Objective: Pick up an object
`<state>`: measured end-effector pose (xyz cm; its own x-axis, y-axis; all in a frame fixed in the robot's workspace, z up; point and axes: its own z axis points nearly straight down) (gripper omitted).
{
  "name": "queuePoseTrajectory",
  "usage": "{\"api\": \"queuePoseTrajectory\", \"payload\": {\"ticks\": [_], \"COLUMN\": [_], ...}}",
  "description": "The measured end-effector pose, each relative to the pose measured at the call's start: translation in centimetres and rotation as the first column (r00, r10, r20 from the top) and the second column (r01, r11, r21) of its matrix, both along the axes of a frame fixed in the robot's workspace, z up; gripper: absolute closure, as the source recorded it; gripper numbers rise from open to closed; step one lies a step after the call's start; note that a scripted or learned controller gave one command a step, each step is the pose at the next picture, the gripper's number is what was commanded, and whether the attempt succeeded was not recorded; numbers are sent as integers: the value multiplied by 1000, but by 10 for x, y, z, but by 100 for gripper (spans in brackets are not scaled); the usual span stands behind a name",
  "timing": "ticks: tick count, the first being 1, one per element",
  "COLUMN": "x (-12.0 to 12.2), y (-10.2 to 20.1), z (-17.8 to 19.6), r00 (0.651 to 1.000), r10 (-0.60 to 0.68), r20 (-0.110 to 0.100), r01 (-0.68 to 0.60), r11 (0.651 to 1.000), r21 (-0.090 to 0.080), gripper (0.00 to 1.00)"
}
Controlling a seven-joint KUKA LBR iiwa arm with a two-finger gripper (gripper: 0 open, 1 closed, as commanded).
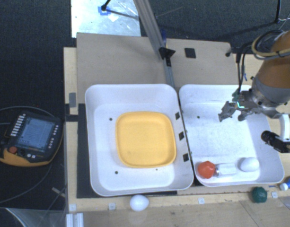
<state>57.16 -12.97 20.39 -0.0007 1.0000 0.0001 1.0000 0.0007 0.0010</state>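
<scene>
My gripper (233,113) hangs over the upper right part of the right bin (215,136), its two dark fingers spread apart with nothing between them. Along the bin's near wall lie a red-orange ball (206,169), a clear tube-like piece (226,169) and a white egg-shaped object (249,164). The gripper is well above and behind these three. A yellow square plate (146,139) lies flat in the left bin (102,141).
A white egg (139,203) and a dark green ball (259,194) lie on the bench in front of the bins. A teach pendant (30,142) rests at the far left. A slanted grey pole (152,27) crosses above the bins' rear.
</scene>
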Motion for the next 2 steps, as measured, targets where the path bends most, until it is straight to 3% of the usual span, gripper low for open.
{"api": "queuePoseTrajectory", "payload": {"ticks": [1, 2], "x": [0, -5], "y": [0, 6], "z": [0, -59], "r00": [1000, 1000], "r10": [0, 0], "r20": [0, -5], "r01": [0, 0], "r11": [1000, 1000], "r21": [0, 1], "gripper": [0, 0]}}
